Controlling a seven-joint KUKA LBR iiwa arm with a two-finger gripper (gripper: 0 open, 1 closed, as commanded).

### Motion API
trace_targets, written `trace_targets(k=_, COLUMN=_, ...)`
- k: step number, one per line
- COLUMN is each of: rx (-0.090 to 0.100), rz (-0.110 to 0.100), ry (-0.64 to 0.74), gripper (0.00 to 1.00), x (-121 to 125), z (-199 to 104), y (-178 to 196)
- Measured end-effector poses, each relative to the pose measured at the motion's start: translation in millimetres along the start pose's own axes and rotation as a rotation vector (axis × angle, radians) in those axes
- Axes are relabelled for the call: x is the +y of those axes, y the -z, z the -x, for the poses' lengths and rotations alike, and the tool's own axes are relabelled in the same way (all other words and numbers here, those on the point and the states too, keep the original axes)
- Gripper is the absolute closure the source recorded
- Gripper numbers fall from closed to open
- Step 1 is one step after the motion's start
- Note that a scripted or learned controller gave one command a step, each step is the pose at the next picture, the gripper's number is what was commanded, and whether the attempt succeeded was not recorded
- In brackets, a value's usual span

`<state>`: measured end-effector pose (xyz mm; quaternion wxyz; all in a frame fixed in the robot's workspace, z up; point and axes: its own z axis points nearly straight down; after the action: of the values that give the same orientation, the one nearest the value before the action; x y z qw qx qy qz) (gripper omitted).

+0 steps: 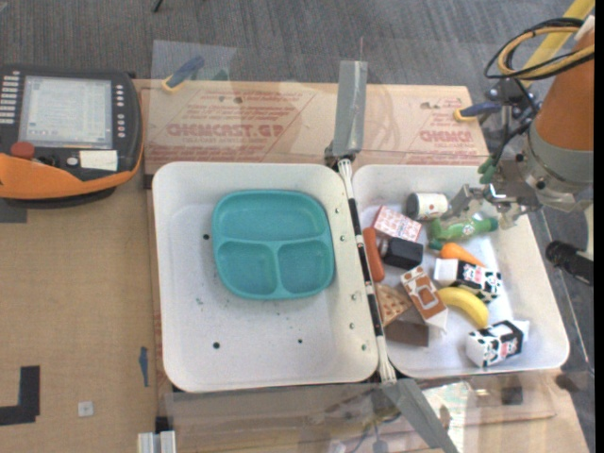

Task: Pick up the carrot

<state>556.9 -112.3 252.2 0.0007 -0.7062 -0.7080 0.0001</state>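
The carrot (460, 251) is a short orange piece lying in the right bin (552, 300), just left of a small cow-patterned carton (478, 275). My gripper (490, 200) hangs over the bin's back right part, above a green bottle (464, 226) and a little behind the carrot. Its fingers (466, 196) are spread, the gripper is open, and nothing sits between them.
The right bin also holds a white can (427, 204), a pink box (396, 224), a black box (407, 251), a red sausage (375, 255), a banana (465, 303), a brown box (422, 295) and a larger cow carton (495, 343). A teal divided plate (273, 243) lies in the left bin (179, 328).
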Motion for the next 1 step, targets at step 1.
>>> trace_targets(k=1, rx=0.000, rz=0.002, ry=-0.334, gripper=0.00, x=39.3, z=34.9, y=-159.7)
